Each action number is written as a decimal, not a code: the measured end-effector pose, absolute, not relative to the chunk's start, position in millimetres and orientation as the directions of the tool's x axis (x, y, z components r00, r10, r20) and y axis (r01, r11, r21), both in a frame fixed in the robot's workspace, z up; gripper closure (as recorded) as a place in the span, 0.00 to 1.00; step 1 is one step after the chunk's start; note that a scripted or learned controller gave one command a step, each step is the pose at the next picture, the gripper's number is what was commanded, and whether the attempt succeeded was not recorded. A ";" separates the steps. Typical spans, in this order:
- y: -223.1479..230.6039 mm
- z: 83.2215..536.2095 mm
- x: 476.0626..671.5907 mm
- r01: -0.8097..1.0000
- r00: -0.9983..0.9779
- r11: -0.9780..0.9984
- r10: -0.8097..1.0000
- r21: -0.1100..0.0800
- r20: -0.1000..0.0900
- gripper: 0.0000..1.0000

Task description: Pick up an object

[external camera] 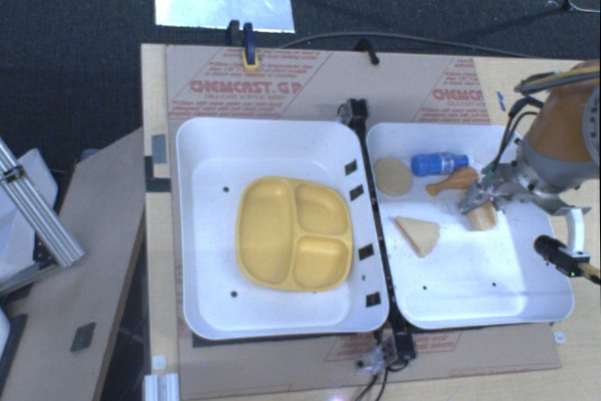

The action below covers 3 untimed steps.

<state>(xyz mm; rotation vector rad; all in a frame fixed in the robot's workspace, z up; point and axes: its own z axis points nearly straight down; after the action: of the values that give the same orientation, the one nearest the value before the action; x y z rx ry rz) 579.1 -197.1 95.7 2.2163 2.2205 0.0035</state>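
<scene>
You're looking at a grey arm (562,166) whose rounded casing carries a broad orange band (563,122) just above the hand. The hand (481,198) itself is a small cluster of dull silver metal parts (too blurred to pick out screws). A thin dark cable (513,129) loops beside the band.
</scene>
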 end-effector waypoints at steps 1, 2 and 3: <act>-199.7 139.3 578.8 1.000 -0.002 0.002 1.000 0.005 -0.002 1.00; -196.3 202.6 576.7 1.000 -0.004 0.004 1.000 0.007 -0.002 1.00; -204.0 249.2 578.8 1.000 -0.004 0.004 1.000 0.007 -0.003 1.00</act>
<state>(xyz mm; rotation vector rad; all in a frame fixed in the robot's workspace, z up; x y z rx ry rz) 578.8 -204.0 249.2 2.2125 2.2210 0.0045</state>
